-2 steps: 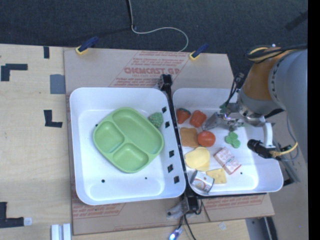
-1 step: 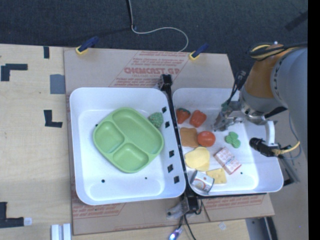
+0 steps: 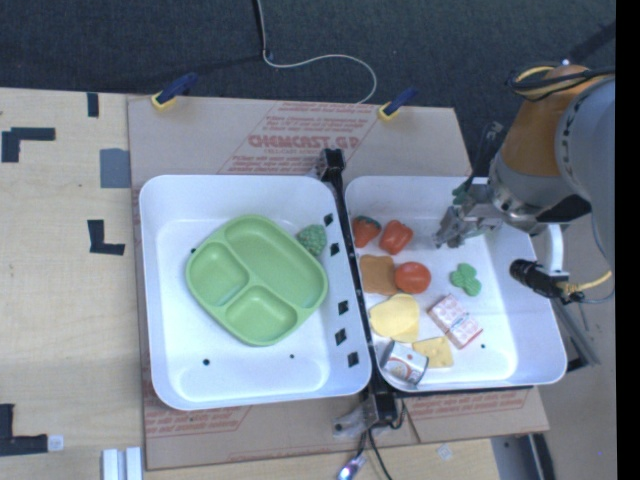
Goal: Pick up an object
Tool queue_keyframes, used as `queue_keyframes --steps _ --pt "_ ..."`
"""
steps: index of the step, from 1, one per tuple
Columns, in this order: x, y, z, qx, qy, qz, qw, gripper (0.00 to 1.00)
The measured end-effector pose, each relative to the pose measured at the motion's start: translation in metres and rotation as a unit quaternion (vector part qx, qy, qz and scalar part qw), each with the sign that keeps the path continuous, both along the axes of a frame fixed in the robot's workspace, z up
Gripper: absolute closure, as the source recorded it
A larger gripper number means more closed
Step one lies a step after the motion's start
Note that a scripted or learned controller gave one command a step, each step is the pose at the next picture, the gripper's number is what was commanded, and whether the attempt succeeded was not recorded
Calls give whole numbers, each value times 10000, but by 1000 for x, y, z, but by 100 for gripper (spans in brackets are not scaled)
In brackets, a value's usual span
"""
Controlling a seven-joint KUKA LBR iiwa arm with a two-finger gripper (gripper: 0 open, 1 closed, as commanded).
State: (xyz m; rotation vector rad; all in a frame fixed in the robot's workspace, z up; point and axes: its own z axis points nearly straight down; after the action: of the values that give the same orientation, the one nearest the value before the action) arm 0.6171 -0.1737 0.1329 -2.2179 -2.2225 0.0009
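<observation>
**Mia:** Has the robot picked anything up?

**Ben:** No. The gripper (image 3: 452, 230) hangs over the far part of the right bin (image 3: 520, 313), near its far right corner. Nothing sits between its fingers. It is too small and dark to tell if they are wide or narrow.

**Mia:** So what is left to do?

**Ben:** Nearly all of it, it looks like. The arm must go down, close on one toy and lift it.

**Mia:** Which toy is nearest?

**Ben:** The orange pepper (image 3: 396, 236) lies just beside the gripper, toward the wall between the bins. The little green piece (image 3: 464, 279) is near too, by the right edge. The red tomato (image 3: 412, 276) sits in the middle.

**Mia:** What else is in there?

**Ben:** A strawberry (image 3: 365, 231) at the far left corner, a brown slice (image 3: 376, 273) touching the tomato, a yellow lump (image 3: 395, 318), a pink and white box (image 3: 453, 321), a yellow wedge (image 3: 435, 352) and a shiny can (image 3: 402, 366) at the near edge.

**Mia:** Could anything get in the way?

**Ben:** The toys lie close together, so the gripper may bump a neighbor. The left bin (image 3: 170, 298) holds a green tray (image 3: 258, 279) with a small green veggie (image 3: 313, 238) touching its far edge, well apart from the arm.
</observation>
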Motion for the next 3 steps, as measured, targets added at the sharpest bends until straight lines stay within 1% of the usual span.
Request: queue_keyframes --steps 1,2,3 --pt "-4 2 41 -2 -1 0 10000 100" --pt "-3 3 91 -5 -7 1 10000 100" --pt "-24 47 78 3 28 11 10000 100"
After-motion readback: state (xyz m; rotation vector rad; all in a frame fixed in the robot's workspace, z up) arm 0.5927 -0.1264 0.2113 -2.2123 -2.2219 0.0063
